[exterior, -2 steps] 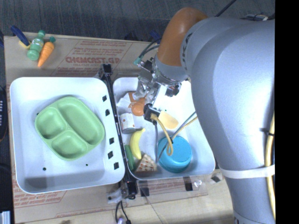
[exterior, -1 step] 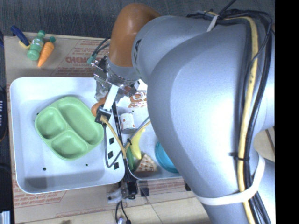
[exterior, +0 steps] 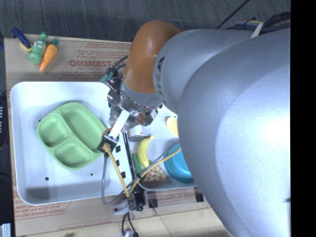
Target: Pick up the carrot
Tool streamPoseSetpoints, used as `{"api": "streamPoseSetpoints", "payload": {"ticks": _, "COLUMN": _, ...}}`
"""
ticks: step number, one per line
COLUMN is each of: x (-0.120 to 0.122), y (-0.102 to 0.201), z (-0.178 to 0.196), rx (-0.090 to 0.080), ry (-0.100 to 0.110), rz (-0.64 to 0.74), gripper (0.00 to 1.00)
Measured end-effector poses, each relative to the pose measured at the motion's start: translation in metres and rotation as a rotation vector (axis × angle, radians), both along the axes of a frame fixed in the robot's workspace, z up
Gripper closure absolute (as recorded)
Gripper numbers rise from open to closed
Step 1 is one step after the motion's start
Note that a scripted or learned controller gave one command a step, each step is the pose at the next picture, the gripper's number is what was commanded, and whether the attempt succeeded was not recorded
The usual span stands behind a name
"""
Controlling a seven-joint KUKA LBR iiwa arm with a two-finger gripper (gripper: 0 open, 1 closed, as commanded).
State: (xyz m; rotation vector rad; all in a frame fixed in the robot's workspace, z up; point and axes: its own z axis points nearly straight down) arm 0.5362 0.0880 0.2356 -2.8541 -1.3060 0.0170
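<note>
**Carrot lies outside the bins while the arm hangs over their shared edge**

The small orange toy carrot with a green top (exterior: 48,57) lies on the brown printed cardboard (exterior: 94,63) at the far left, beyond the far rim of the left shallow white bin (exterior: 15,132) and in neither bin. Touching it on its left is a green plastic bottle-shaped toy (exterior: 36,52), and just left of that lies a blue and yellow toy (exterior: 20,38).

The gripper (exterior: 134,116) hangs under the orange band of the grey arm (exterior: 148,48), over the boundary between the two bins, well apart from the carrot. The wrist hides it from above, so whether the jaws are spread or closed cannot be told.

In the left bin a pale green divided plastic plate (exterior: 69,135) lies flat, near the right wall. In the right white bin (exterior: 163,133), largely covered by the arm, a yellow toy banana (exterior: 143,152) lies just near of the gripper. To its right is a blue plastic bowl (exterior: 178,168), and a brown waffle-patterned piece (exterior: 154,175) sits between them at the near side. A pale yellow rounded object (exterior: 172,126) shows at the arm's edge.
</note>
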Motion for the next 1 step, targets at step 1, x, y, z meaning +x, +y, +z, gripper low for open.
{"api": "streamPoseSetpoints", "payload": {"ticks": 1, "x": 0.0155, "y": -0.0484, "z": 0.1163, "rx": 0.001, "ry": -0.008, "rz": 0.029, "gripper": 1.00}}
